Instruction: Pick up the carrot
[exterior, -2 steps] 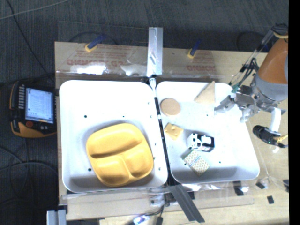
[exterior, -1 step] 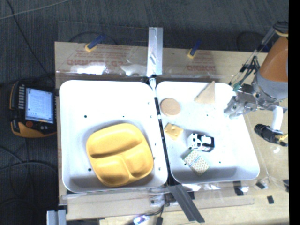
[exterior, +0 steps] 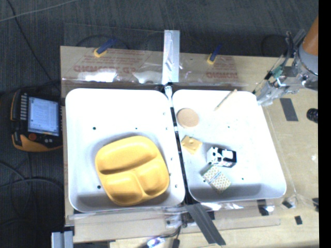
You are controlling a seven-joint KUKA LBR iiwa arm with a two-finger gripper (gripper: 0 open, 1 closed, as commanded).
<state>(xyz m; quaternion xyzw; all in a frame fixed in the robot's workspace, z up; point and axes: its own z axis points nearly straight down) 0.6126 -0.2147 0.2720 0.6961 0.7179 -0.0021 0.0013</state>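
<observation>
My gripper (exterior: pixel 265 93) hangs over the bench just outside the far right corner of the right bin (exterior: pixel 269 154), apart from everything in it. The grey wrist with its orange band (exterior: pixel 312 41) leads off to the upper right. In the right bin, a round tan-orange disc (exterior: pixel 187 118) lies near the far left corner; I cannot tell whether it is the carrot. Below it sits a small yellow chunk (exterior: pixel 191 144). A thin pale stick (exterior: pixel 226 99) lies slanted near the bin's far edge, the item closest to the gripper.
A black-and-white object (exterior: pixel 222 156) and a patterned packet (exterior: pixel 217 178) lie in the right bin's near half. A yellow divided plate (exterior: pixel 132 168) lies in the left bin (exterior: pixel 83 118). A handheld pendant (exterior: pixel 36 120) sits left of the bench.
</observation>
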